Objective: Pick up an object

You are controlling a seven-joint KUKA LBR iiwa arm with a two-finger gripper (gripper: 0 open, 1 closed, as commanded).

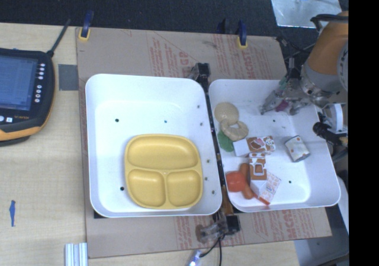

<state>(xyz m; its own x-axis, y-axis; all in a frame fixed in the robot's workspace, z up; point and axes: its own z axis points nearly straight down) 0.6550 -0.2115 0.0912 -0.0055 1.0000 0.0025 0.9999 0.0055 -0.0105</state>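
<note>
The loose objects lay in the right bin (308, 191), bunched along its left side. Nearest the divider sat a pale round piece (226, 111) with a beige ring-shaped item (235, 131) just below it and a green item (225, 141) tucked against them. A small white block (241, 148) touched a brown-and-white packet (261, 144); below these came a second brown-and-white packet (257, 169), an orange-red toy (237, 181) and a white sachet with red print (268, 188). A small grey block (296, 148) lay apart, toward the bin's right half.

The end effector (285, 103) hung over the bin's upper right corner, well apart from the cluster, its dark fingers (271, 103) spread apart with nothing between them. The arm (327, 51) entered from the right, its orange band visible.

The left bin (106, 99) held a yellow divided tray (164, 171) with three compartments. Both bins rested on a cardboard sheet (148, 51) clamped to the table (35, 188), where a tablet-like controller (21, 90) lay at the far left.
</note>
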